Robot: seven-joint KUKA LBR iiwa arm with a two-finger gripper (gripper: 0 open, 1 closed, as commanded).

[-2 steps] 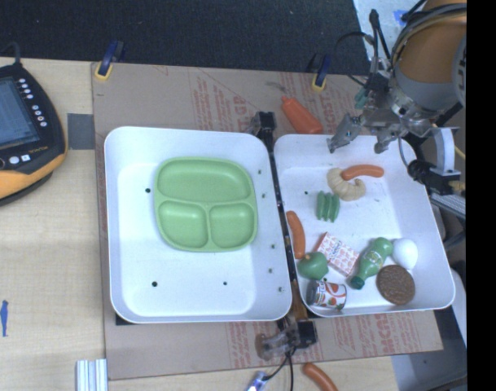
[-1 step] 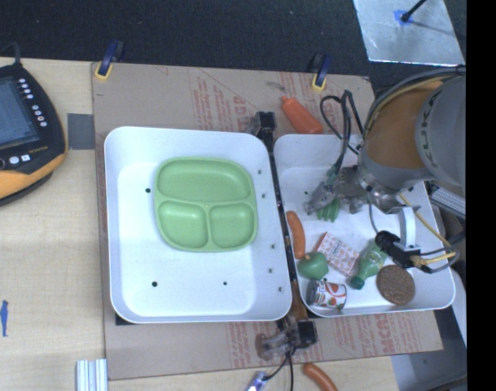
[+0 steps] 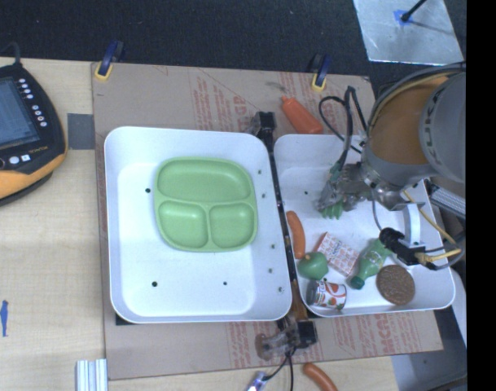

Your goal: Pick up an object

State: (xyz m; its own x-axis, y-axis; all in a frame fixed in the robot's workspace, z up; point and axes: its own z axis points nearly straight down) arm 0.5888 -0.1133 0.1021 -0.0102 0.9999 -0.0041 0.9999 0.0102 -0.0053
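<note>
Arm: the grey KUKA arm with its orange band [image 3: 402, 125] reaches in over the right bin [image 3: 300, 155].
Gripper: the gripper [image 3: 335, 200] hangs low over the upper middle of the right bin, its tip at a small green object [image 3: 332, 210].
Fingers: cannot tell whether they are spread or pressed together; the wrist and cables hide them, and it is unclear whether the green object is between them.
Sausage: an orange-red sausage [image 3: 295, 232] lies along the right bin's left wall.
Green pepper: a green pepper-like toy [image 3: 313, 265] sits just below the sausage.
Packet: a patterned red and white packet [image 3: 339, 252] lies just right of the pepper.
Can: a small can [image 3: 327, 295] lies at the right bin's near edge, below the pepper.
Green bottle: a green bottle [image 3: 368, 266] lies tilted, right of the packet.
Brown disc: a round brown disc [image 3: 395, 284] touches the bottle's right side.
Left bin: the left bin [image 3: 129, 243] bears a green divided plate [image 3: 205, 203].
Carrot: an orange carrot [image 3: 300, 116] lies on the cardboard beyond the right bin.
Pendant: a control pendant [image 3: 19, 133] rests far left of the left bin.
</note>
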